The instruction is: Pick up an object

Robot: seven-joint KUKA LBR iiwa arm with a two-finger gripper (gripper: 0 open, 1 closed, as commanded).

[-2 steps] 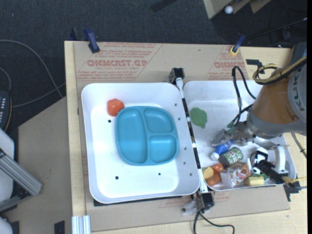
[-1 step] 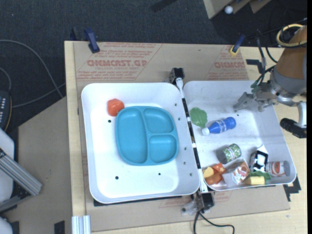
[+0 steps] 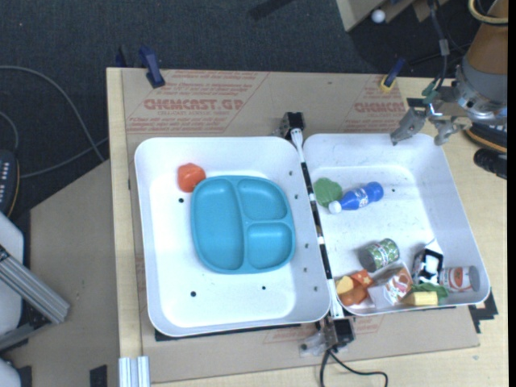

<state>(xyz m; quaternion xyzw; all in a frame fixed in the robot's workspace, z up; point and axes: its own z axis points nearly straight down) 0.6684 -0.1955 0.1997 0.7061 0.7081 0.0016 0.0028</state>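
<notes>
- Above the right bin's (image 3: 451, 185) far rim, my gripper (image 3: 421, 127) hangs with fingers spread wide, holding nothing.
- Blue bottle (image 3: 360, 197): lies flat in that bin, long axis running left-right, white cap toward the left bin (image 3: 161, 248).
- Bottle sits nearer the camera and left of my gripper, well apart.

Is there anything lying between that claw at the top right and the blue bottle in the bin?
Nothing visible does. The gripper hangs open over the right bin's far edge, and only bare white floor lies between it and the blue bottle. The green piece sits on the bottle's far side.
</notes>
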